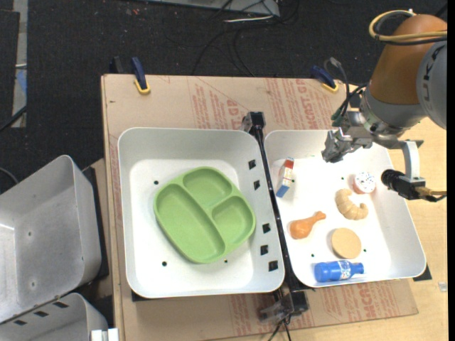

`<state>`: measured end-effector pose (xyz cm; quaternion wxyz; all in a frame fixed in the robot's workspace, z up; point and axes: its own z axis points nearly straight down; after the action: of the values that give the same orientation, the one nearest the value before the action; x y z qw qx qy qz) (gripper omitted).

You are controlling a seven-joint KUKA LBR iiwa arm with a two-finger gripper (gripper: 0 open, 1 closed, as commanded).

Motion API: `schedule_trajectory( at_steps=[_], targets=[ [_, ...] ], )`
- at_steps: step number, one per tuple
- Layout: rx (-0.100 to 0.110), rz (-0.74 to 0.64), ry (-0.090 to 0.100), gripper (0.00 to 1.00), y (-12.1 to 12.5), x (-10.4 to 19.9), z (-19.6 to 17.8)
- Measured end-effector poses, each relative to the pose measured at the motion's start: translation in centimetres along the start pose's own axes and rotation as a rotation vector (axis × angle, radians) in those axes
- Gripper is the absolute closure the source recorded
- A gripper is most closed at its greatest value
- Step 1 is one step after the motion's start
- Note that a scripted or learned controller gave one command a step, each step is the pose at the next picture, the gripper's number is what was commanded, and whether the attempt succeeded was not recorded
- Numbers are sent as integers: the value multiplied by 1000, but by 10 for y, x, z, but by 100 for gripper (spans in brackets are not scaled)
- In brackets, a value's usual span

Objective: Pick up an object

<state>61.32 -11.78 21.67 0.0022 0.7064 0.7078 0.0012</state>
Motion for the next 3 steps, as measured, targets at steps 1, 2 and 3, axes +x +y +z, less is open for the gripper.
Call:
schedule_trajectory(
  at_steps=[1, 2, 3],
  targets=[
    [0, -1, 0, 100, 1, 0, -30],
    [5, -7, 3, 100, -2, 64, -31],
    [7, -6, 2, 100, -8, 115, -18]
  ],
)
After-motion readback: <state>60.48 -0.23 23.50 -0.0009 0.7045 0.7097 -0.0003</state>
